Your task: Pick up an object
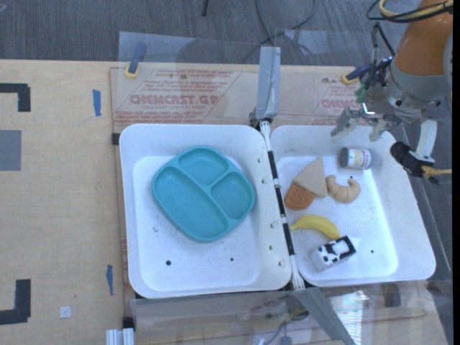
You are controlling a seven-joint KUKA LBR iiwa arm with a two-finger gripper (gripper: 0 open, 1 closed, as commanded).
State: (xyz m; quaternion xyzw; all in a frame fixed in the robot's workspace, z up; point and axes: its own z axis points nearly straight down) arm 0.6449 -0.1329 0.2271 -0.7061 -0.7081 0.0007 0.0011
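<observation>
The two-finger gripper (368, 120) hangs with fingers spread, grasping nothing, at 12 o'clock from the small grey-lidded jar (355, 158).

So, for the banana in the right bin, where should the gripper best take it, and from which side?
Grip the banana across its thick middle, coming straight down from above. It lies flat and curved, with free floor on both long sides; the cow toy sits close to its lower end.

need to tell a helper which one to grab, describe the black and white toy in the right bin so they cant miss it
Look in the right bin, at its near edge. The cow toy lies just below the banana. It is the only black-and-white blotched thing there; its neighbours are yellow, tan or orange.
</observation>
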